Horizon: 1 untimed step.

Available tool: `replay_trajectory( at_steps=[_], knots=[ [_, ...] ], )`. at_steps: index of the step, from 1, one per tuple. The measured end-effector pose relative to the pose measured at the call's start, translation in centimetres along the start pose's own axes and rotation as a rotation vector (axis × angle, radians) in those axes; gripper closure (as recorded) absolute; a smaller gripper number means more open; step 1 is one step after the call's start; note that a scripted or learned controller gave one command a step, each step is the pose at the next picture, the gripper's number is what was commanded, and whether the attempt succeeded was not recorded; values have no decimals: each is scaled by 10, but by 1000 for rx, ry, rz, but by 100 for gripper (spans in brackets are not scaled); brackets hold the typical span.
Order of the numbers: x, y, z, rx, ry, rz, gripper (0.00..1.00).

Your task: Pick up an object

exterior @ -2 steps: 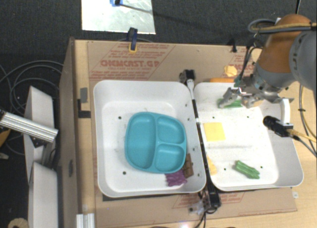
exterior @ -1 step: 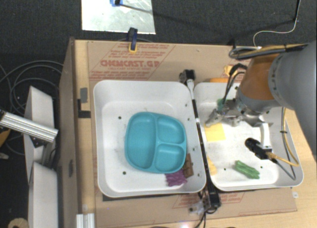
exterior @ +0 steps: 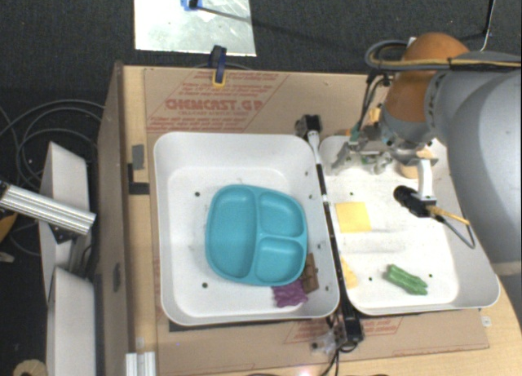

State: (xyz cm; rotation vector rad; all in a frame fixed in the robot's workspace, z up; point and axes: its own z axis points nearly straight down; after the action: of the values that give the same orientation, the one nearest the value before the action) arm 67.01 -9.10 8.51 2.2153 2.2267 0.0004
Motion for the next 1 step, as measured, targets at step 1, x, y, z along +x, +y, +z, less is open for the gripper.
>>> replay_trajectory(
  at_steps=[1],
  knots=[
    [-65, -57, 1, 2, -3, 10, 0]
  ],
)
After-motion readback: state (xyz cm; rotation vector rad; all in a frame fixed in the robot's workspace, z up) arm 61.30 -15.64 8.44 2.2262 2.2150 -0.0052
